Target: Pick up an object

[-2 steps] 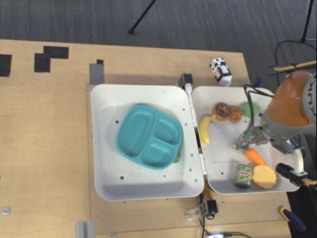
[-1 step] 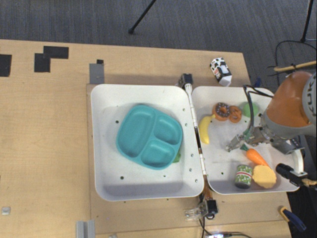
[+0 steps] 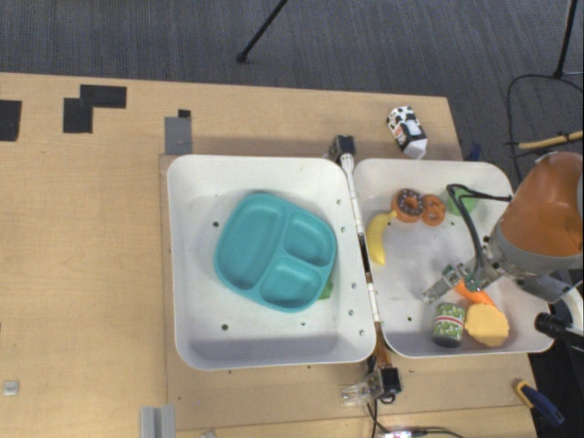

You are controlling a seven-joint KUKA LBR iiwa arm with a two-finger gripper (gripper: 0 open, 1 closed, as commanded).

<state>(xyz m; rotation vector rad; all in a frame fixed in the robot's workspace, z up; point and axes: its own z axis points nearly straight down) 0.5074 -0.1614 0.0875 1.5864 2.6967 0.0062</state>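
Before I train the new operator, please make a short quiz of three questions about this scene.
1. True or false: the teal divided plate lies in the left bin.
2. Which thing stands outside both bins: A banana, B black-and-white carton, C donut?
3. Which bin is the gripper over?

Key: 1 true; 2 B; 3 the right bin.

Open floor mid right bin [image 3: 411, 272]; toys crowd its edges
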